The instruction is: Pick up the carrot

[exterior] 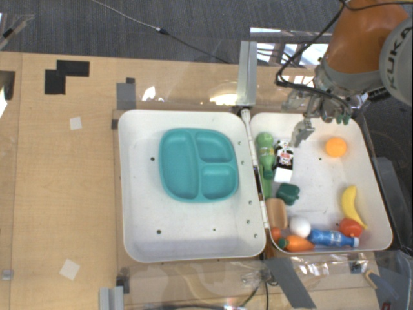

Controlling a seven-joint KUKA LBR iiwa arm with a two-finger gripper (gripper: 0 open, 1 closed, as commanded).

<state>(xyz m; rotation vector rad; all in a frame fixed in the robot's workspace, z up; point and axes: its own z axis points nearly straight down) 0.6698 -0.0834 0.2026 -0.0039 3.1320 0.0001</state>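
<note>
The carrot (297, 243) is a small orange piece lying at the front edge of the right bin (374, 173), between a white egg (300, 227) and a blue bottle (332, 239). My gripper (317, 121) hangs over the back of the right bin, well away from the carrot and above it in the view. An orange ball (335, 147) lies just to its right. Nothing shows in the gripper.
The right bin also holds a green bottle (264, 152), a black-and-white item (284, 157), a dark green piece (288, 192), a tan block (276, 210), a banana (350, 204) and a red item (352, 227). A teal divided plate (197, 164) sits in the left bin (139, 231).
</note>
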